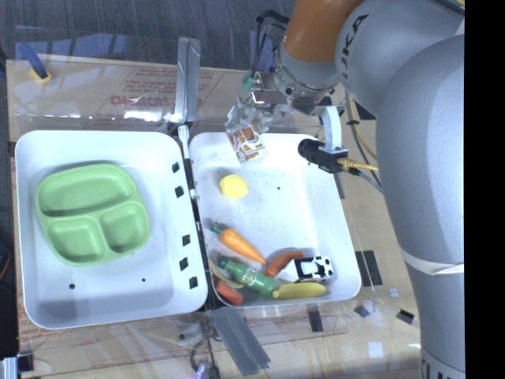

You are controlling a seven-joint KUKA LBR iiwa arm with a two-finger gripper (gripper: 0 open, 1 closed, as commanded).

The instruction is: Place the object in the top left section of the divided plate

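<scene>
Two white bins sit side by side, and the gripper over the right one has its fingers clamped on a small carton, well right of the green plate, so a loose pinch could drop it short
</scene>
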